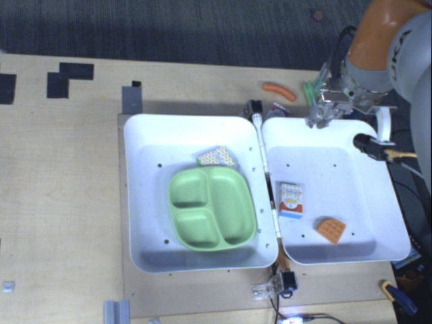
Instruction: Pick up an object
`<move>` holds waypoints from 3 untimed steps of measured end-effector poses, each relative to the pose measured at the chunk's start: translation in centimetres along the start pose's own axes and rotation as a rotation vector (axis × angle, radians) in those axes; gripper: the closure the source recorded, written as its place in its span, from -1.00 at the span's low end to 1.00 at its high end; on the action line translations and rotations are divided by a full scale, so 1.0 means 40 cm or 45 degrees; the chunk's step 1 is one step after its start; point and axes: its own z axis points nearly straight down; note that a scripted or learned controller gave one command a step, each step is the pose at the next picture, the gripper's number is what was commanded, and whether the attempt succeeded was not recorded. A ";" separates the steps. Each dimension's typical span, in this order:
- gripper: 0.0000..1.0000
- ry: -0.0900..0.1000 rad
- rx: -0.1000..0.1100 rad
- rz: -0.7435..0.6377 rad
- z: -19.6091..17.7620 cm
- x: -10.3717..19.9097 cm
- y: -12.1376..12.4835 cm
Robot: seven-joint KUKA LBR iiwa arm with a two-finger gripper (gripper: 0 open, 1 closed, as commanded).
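Big and round, the grey arm (412, 52) with its orange band (381, 25) sits closest, up in the right corner. The edge cuts part of it off. Its gripper (317, 118) hangs over the back rim of the right bin (324, 171). It looks small and shiny, and nobody could tell if it is spread or pressed together.

Just behind the gripper, on the pale wooden counter (61, 181), something green (311, 90) peeks out, half hidden by the arm. Near it lies an orange thing (279, 92) shaped like a little sausage.

The right bin is smooth white plastic with round corners. A small box (291, 200) lies flat in it near the left wall. The box is white with an orange picture and a blue strip, and its words are too small to read. An orange square (331, 230) with a bumpy top lies a bit to the right, nearer the front. Both are well apart from the gripper.

The left bin (145, 181) sits side by side with the right one. It holds a light green plate (212, 208) with round corners and three hollows. A dotted packet (217, 156) touches the plate's back edge. What the packet is made of is hard to tell.
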 end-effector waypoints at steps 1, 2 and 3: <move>-1.00 0.000 0.000 -0.002 -0.001 0.002 0.000; -1.00 0.003 0.003 -0.003 0.076 0.143 -0.204; -1.00 0.000 -0.003 0.003 0.318 0.012 -0.228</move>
